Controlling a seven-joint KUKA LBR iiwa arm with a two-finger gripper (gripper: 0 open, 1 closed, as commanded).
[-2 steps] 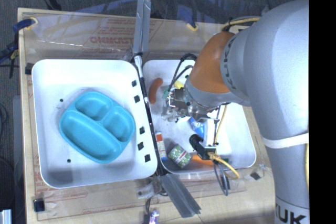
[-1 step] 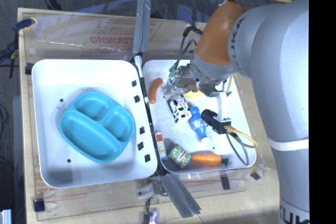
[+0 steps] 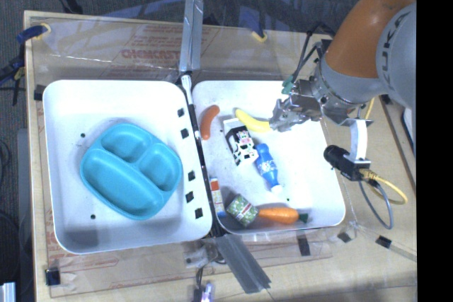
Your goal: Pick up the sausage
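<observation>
The sausage (image 3: 208, 122), reddish-orange and short, lies near the left wall of the right bin (image 3: 311, 92), pointing roughly up and down. My gripper (image 3: 282, 117) hangs over the upper right part of that bin, just right of a yellow banana (image 3: 251, 122). It is well to the right of the sausage, with the banana and a black-and-white carton (image 3: 241, 143) between them. Nothing shows between its fingers.
A blue bottle (image 3: 267, 166) lies mid-bin. A carrot (image 3: 278, 215) and a green packet (image 3: 241, 209) rest along the front wall. The left bin (image 3: 64, 223) holds a blue divided plate (image 3: 132, 168). A divider rail (image 3: 190, 39) runs between the bins.
</observation>
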